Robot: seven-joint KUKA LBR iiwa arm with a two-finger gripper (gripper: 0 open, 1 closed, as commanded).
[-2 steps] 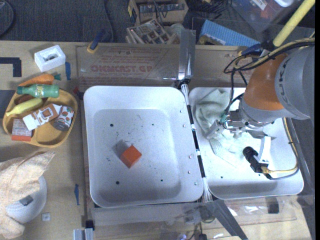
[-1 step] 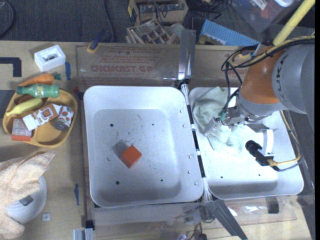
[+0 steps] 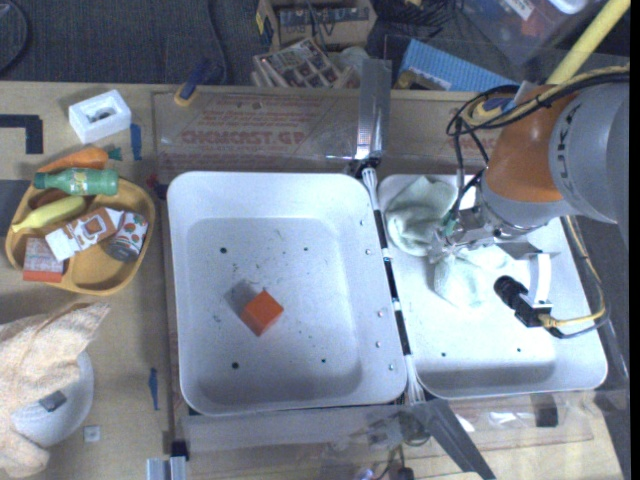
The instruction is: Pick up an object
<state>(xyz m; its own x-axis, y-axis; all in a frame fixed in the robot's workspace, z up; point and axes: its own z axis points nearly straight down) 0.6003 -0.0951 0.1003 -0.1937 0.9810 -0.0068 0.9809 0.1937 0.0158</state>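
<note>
Orange and boxy, a small block (image 3: 263,312) is lying on the smooth floor of the left bin (image 3: 200,203), well apart from the gripper (image 3: 452,251). Soft, crumpled pale cloth (image 3: 420,216) is bunching in the right bin (image 3: 575,363), directly under and beside the gripper. Reaching in from the right, the grey arm (image 3: 590,148) is bending down over that cloth. Whether it is gripping anything, I cannot tell.
</note>
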